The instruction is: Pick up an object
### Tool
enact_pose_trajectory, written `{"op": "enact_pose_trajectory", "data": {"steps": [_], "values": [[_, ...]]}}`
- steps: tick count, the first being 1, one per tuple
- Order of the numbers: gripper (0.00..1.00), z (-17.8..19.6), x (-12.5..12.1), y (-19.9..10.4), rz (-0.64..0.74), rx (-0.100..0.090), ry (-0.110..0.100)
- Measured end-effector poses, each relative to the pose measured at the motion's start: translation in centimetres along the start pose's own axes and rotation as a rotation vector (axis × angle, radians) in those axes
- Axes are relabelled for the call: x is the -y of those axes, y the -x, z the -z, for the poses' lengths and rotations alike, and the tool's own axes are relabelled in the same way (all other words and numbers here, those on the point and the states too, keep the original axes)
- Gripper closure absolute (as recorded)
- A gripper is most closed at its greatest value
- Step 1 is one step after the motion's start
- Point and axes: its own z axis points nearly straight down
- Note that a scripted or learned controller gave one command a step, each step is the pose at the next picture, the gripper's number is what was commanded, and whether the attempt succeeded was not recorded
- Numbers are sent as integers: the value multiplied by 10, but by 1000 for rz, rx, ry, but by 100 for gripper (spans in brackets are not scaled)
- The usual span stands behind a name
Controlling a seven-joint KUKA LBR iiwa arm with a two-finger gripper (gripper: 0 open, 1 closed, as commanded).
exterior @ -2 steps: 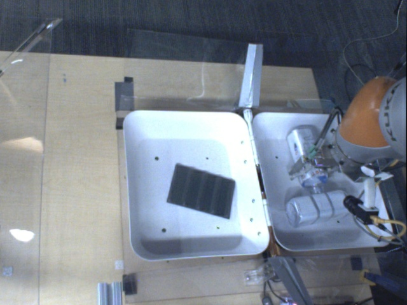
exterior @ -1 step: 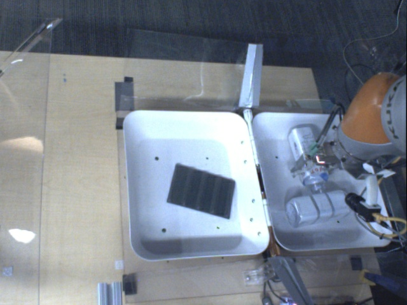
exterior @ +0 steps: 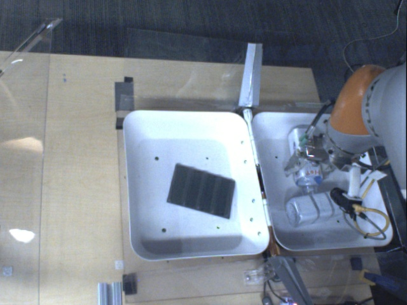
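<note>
Grey arm's gripper (exterior: 307, 164) sits low in the right bin (exterior: 275, 170), its grip impossible to judge; a clear bottle (exterior: 310, 210) lies at its 6 o'clock, unlifted. Pick remains undone.

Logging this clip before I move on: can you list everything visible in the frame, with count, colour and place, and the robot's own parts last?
white bins: 2, white, side by side on the bench
dark ridged pad: 1, dark grey to black, flat in the left bin, near its middle, lying at a slant
silvery cylinder: 1, grey-silver, on its side in the right bin, toward the near edge
clear plastic bottle: 1, transparent, in the right bin just below the wrist; details blurred
black and yellow cables: a few, by the right bin's right side
bench: 1, light wood, under both bins
arm: 1, grey with orange band, reaching in from the right over the right bin
gripper: 1, metallic, low over the right bin
</note>
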Motion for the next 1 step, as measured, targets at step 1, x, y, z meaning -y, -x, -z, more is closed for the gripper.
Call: {"op": "enact_pose_trajectory", "data": {"steps": [1], "values": [[100,95,-3,-82,50,-11,49]]}}
